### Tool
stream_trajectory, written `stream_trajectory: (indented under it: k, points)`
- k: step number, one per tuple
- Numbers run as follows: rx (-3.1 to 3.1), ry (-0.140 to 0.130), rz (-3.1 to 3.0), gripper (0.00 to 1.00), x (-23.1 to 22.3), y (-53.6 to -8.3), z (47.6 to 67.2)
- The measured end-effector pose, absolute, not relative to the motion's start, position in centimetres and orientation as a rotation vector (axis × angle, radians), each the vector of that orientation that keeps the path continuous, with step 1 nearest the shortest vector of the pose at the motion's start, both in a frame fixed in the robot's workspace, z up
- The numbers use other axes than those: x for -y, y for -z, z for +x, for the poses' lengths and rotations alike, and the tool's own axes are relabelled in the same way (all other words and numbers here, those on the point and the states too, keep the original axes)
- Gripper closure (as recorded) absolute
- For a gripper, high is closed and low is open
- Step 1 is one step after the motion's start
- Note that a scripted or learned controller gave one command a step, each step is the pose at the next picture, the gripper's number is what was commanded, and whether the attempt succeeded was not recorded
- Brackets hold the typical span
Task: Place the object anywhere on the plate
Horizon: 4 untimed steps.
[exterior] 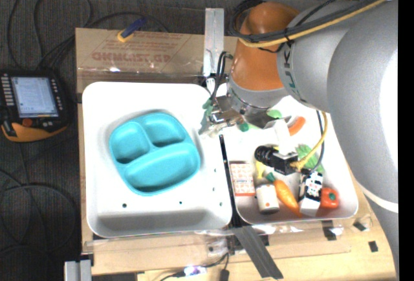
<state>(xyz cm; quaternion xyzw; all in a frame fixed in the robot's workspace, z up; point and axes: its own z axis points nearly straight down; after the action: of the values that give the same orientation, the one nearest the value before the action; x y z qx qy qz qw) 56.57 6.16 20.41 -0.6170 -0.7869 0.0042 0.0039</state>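
Note:
A turquoise plate (155, 151) with three compartments lies in the left bin (103, 208), with nothing on it. My gripper (213, 119) hangs over the divider between the two bins, just right of the plate's upper right rim. Small green bits (242, 124) show right beside the gripper; whether they belong to a held thing is unclear. The orange wrist band and grey arm cover the upper part of the right bin (343, 208).
The right bin holds several small items: an orange carrot (285, 196), a red vegetable (330, 198), a cow-patterned piece (313, 185), a white cup (266, 199), a printed card (241, 177), a yellow-green piece (305, 154) and a red-orange piece (295, 124). A handheld screen (31, 101) lies far left.

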Motion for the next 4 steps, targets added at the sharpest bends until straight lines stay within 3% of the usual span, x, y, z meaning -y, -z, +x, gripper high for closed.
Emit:
stream_trajectory:
  k: [1,2,3,4]
  points:
    - [2.465,-0.018,-1.930,1.00,-6.2,-21.1,56.6]
    - [2.615,-0.008,-1.733,1.00,-13.7,-11.4,53.5]
    - [2.843,0.012,-1.339,1.00,-11.8,-9.5,58.2]
    - [2.920,-0.005,-1.155,1.00,-6.7,-18.2,52.3]
